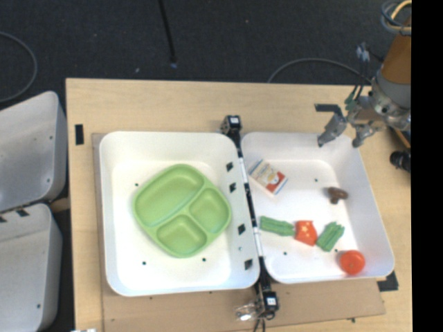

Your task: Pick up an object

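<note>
My gripper: hanging over the far right corner of the right bin, two fingers spread apart, nothing between them.
My arm: entering from the right, orange band above the wrist, grey below it.
Right bin: shallow, white, holds all the loose objects.
Small carton: white with a red patch, lying flat at the near-left part of the right bin's far half, close to the divider between the bins.
Brown object: small, dark, near the right wall of the right bin, well apart from my fingers; I cannot tell what it is.
Green piece, left: long, ridged, lying across the bin floor, just beside the red block.
Red block: red-orange, between the two green pieces, touching or nearly touching both.
Green piece, right: ridged, tilted, just to the right of the red block.
Tomato: round, red, in the near right corner of the right bin.
Left bin: shallow, white, beside the right bin.
Green divided plate: three compartments, lying flat in the middle of the left bin.
Bench: pale wood, bearing both bins.
</note>
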Controlling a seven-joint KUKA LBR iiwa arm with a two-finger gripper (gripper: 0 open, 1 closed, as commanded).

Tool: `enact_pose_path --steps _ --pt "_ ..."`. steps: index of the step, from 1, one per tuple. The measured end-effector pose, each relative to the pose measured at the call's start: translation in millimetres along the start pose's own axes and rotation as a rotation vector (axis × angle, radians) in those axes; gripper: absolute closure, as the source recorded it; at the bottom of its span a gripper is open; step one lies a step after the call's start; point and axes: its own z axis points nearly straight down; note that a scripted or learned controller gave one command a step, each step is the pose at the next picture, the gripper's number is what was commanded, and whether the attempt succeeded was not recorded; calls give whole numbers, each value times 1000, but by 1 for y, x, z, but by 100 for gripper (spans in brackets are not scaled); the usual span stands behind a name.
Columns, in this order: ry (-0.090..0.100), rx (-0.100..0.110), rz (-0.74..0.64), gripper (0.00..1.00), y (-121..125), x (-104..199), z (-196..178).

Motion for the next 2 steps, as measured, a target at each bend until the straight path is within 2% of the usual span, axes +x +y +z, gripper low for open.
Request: enact_pose_path --steps 1,2 --pt "-3 -13 -3 0 3 0 -9" --pt "-3 -9 -1 0 -1 -9 49"
